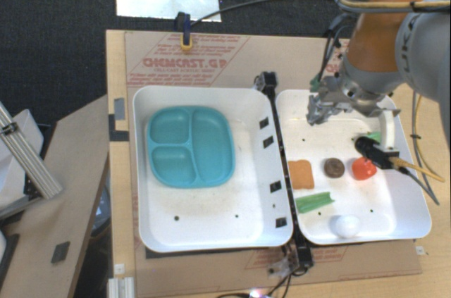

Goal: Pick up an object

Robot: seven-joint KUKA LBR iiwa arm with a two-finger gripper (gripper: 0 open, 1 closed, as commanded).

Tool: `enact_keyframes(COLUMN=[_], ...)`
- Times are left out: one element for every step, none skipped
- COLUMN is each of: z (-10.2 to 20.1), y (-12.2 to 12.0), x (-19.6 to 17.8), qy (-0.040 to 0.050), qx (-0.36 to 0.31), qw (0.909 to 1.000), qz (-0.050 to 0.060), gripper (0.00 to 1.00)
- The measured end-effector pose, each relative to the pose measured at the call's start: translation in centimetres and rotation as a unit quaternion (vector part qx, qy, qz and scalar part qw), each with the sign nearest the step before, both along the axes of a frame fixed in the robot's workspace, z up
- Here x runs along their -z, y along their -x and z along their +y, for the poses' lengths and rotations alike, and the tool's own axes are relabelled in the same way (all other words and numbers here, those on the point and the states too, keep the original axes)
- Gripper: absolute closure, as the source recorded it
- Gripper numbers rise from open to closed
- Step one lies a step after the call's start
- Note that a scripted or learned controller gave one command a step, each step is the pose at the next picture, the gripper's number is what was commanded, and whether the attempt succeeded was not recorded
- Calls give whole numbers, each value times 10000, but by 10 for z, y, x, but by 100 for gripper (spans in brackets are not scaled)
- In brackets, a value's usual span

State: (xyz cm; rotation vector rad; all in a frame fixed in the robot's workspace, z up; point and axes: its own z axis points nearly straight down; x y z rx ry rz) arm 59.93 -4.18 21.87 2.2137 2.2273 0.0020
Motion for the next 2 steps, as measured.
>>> enact_keyframes(z=[53, 111], y=[-12, -15], x=[-4, 1], qy=[-3, -3], qx=[-6, -5], qw=[10000, 10000], qz=[-4, -1], gripper=[100, 100])
